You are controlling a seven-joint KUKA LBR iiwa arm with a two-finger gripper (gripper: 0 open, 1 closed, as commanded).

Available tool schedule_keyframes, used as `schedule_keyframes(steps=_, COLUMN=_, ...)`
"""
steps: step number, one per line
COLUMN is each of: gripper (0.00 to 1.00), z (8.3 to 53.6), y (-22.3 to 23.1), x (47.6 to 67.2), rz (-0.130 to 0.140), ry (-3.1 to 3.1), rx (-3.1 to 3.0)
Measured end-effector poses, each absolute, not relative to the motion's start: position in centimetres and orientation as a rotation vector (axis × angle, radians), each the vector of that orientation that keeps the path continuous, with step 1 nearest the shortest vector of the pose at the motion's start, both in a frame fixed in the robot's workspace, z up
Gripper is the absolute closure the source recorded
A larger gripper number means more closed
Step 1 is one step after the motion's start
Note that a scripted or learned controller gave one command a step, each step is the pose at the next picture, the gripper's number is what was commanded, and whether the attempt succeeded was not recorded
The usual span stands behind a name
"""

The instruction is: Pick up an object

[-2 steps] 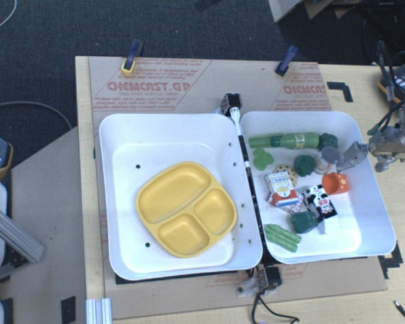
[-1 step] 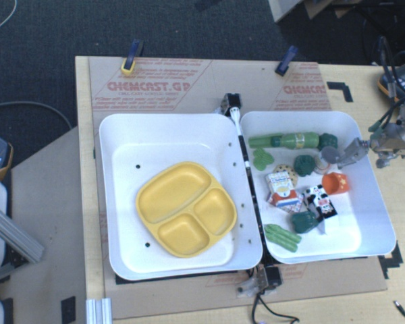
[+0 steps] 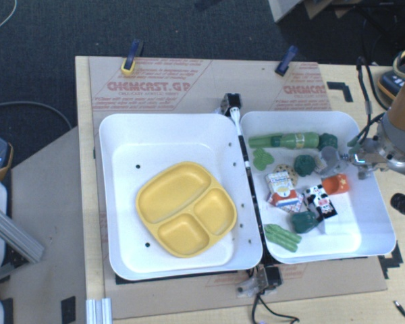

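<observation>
- Dark carpet surrounds a cardboard-covered bench (image 3: 189,79), on which two shallow white bins sit side by side.
- Filling much of the left bin (image 3: 121,147) is a yellow divided plate (image 3: 185,209), lying flat.
- Toys crowd the right bin (image 3: 371,214): a long green bottle (image 3: 283,140) near the far wall, a dark green lump (image 3: 304,164), a small carton (image 3: 281,187), an orange piece (image 3: 335,183), a black-and-white toy (image 3: 320,201), and a ribbed green piece (image 3: 282,237) toward the near edge.
- From the right, the arm (image 3: 401,106) leans over that bin's far right corner.
- Its gripper (image 3: 347,155) sits low among the toys, just beside the orange piece; whether it is apart, together or clamped on anything, I cannot tell.
- My judgement: this is the reach-and-descend step, with nothing visibly lifted. Next, the gripper needs to settle on one toy, close, and rise clear of the neighbours.
</observation>
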State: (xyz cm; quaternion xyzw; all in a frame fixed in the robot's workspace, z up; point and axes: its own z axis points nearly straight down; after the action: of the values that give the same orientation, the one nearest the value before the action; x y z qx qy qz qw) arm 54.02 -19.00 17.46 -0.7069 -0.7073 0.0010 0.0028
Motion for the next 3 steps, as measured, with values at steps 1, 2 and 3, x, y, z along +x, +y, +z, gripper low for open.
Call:
schedule_keyframes(steps=1, gripper=0.0, z=11.6, y=-19.3, x=53.5, rz=-0.002, ry=-2.217, rx=-2.223)
schedule_keyframes(steps=2, gripper=0.0, z=10.8, y=-19.4, x=54.0, rz=-0.014, ry=-2.231, rx=-2.226)
schedule_keyframes(steps=3, gripper=1.0, z=12.0, y=-19.4, x=54.2, rz=-0.02, ry=-2.233, rx=-2.231)
